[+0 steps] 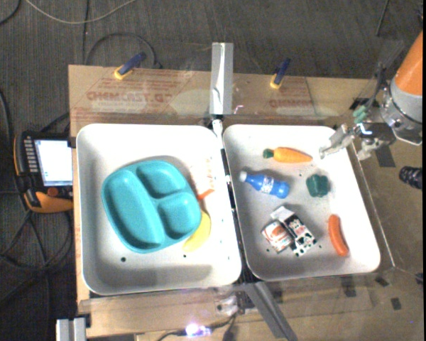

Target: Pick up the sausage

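Sausage (337,235) lies nearest the front of the right bin (369,261), a short reddish-orange link resting lengthwise close to that bin's right wall and just right of a small crumpled printed carton (289,234). That placement is the main hazard: with the wall so close on one side, a descending gripper could strike the rim or pin the link against the wall instead of closing around it, and a smooth rounded link may roll or squirt out of a pinch that lands off centre. A path drifting left could catch the carton and drag it along. Further back sit a blue bottle (265,184), a dark green block (317,185) and, beyond them, a carrot (289,155); the carrot shares the sausage's orange tone and long shape, so a program choosing by colour might aim at the wrong thing. Furthest off, the gripper (334,145) hovers over the bin's rear right corner, near the carrot's tip and well apart from the sausage, holding nothing; whether it is released or clenched I cannot tell. The left bin (92,261) carries a teal divided plate (153,204), out of the way.
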Motion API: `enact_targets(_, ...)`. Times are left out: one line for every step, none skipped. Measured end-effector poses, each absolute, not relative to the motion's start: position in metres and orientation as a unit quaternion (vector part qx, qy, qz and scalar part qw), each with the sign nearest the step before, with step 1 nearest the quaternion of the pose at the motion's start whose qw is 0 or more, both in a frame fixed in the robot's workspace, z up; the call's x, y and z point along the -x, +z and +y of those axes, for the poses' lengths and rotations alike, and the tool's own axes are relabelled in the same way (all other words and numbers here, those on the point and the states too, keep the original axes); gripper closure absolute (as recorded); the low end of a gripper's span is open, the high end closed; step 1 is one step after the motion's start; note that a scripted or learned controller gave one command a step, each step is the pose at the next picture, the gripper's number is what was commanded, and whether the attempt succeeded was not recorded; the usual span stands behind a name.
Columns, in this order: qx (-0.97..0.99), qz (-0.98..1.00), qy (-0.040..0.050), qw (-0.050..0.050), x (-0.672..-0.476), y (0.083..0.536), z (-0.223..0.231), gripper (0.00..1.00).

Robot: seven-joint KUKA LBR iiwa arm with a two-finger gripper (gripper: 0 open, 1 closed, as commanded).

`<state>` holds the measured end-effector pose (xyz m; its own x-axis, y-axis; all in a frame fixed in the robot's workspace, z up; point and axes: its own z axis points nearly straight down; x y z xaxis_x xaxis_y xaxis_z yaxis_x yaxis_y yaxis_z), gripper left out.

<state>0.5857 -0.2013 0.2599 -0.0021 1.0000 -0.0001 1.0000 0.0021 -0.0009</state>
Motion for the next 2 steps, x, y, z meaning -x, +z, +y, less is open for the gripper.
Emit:
enact_targets(0.723,-0.691,0.001,0.0,-0.509,0.193,-0.224,0.0)
enact_targets(0.699,-0.715,-0.003,0.001,-0.503,0.099,-0.214,0.0)
